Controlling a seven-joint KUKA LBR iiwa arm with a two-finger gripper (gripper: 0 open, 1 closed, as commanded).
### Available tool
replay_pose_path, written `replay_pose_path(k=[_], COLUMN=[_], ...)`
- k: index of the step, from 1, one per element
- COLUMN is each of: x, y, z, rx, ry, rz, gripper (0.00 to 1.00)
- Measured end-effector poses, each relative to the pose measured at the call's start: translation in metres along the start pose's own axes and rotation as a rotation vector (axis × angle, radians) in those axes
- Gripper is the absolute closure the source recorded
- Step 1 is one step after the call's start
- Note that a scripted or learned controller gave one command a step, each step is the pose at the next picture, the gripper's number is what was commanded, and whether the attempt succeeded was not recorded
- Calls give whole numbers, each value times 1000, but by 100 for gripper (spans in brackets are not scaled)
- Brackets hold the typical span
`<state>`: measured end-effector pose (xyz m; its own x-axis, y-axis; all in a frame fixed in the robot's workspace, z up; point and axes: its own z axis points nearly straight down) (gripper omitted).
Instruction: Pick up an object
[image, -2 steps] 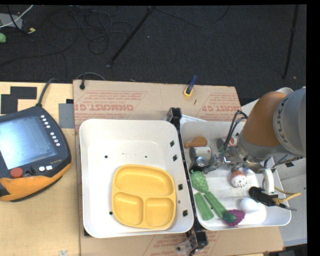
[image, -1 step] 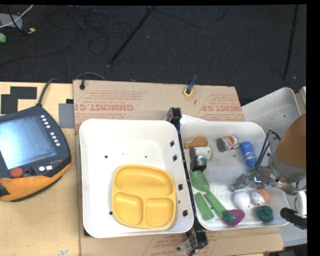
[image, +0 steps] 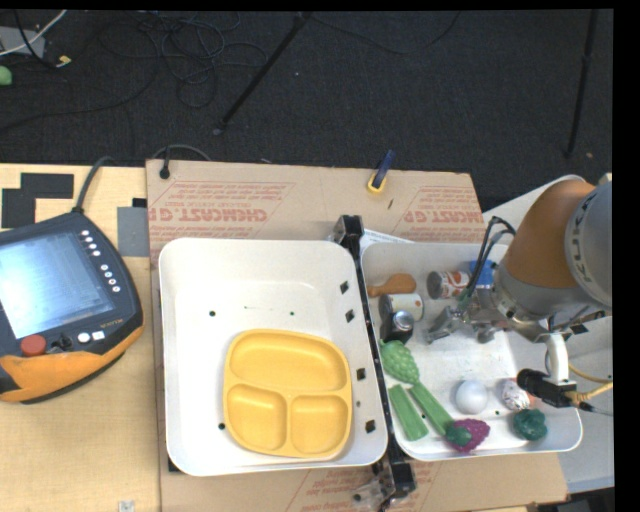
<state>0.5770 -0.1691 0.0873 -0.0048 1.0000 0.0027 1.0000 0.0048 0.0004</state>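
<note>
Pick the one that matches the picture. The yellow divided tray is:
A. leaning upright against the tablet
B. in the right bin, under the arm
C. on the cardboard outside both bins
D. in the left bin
D: the yellow tray lies flat in the left bin, apart from the small items in the right bin.

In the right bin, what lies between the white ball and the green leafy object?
In the camera view, between the white ball and the green leafy object lies a green stick, slanting toward the purple object; around it the bin floor is bare.
</note>
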Motion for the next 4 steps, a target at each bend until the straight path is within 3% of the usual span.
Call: replay_pose_path(k=[1,2,3,4], x=[-30,-31,17,-46], y=[-76,-73,-24,48], z=[0,-12,-106,-159], rx=[6,0,-9,-9], ry=[-2,-3,-3,-8], rz=[9,15,-1,2], gripper=[0,100,100,100])
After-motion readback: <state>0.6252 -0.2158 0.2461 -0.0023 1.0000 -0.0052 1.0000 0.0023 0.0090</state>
